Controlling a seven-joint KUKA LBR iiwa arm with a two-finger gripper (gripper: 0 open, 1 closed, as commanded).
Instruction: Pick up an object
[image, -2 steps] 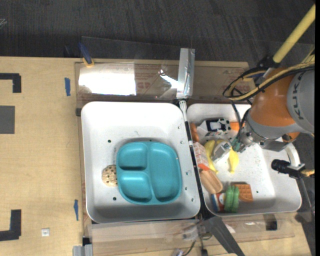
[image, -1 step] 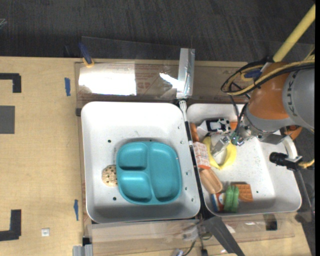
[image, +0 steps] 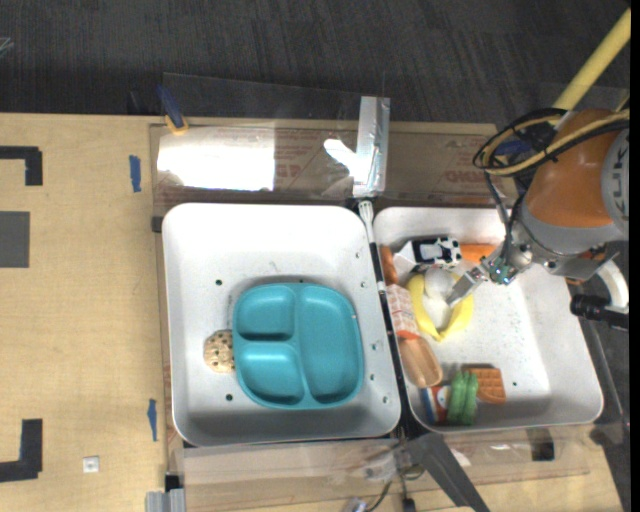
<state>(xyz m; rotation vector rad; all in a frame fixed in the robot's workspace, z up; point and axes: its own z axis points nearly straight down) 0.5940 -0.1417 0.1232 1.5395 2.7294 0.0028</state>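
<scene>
The grey arm with its orange band reaches in from the right of the frame, and its hand (image: 462, 288) is low inside the right shallow white plastic bin (image: 545, 395), in the upper left part of that bin. The tips sit right at a curved yellow banana (image: 450, 318) and a pale rounded object (image: 417, 289) beside it, but whether the hand is open, closed or gripping anything cannot be told from this slanted view. No object is seen lifted clear of the bin floor, so by my reading the pick is not yet done; the approach looks complete and the grasp and lift are what remain. The likeliest targets lie close together in the right bin: the banana, a small black and white toy (image: 436, 250) above it toward the bin's top edge, a tan bread-like roll (image: 421, 361) along the left wall, and a green and orange item (image: 471, 391) near the lower middle. The left shallow white bin (image: 195, 240), at the centre of the frame, holds a teal divided plastic plate (image: 298, 343) with a small speckled cookie (image: 219, 350) touching its left edge, well apart from the hand.
</scene>
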